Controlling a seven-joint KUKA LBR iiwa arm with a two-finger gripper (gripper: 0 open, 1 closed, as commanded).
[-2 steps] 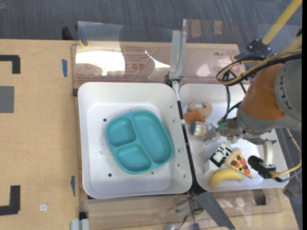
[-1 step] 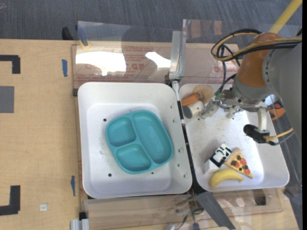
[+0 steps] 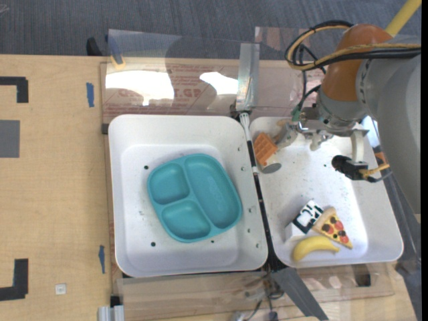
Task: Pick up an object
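My gripper (image 3: 299, 138) hangs open over the far left part of the right bin (image 3: 374, 212), with nothing between its fingers. Just left of it, an orange ridged block (image 3: 264, 150) leans against the bin's left wall, and a small grey cylinder (image 3: 270, 168) lies at its near end. At the bin's near side lie a toy pizza slice (image 3: 333, 227), a yellow banana (image 3: 314, 247) and a black-and-white box (image 3: 307, 216), all well away from the gripper.
A teal divided plate (image 3: 194, 196) lies in the left bin (image 3: 127, 146). A ridge (image 3: 254, 179) where the two bin walls meet separates the bins. A clear upright panel (image 3: 247, 79) stands behind them.
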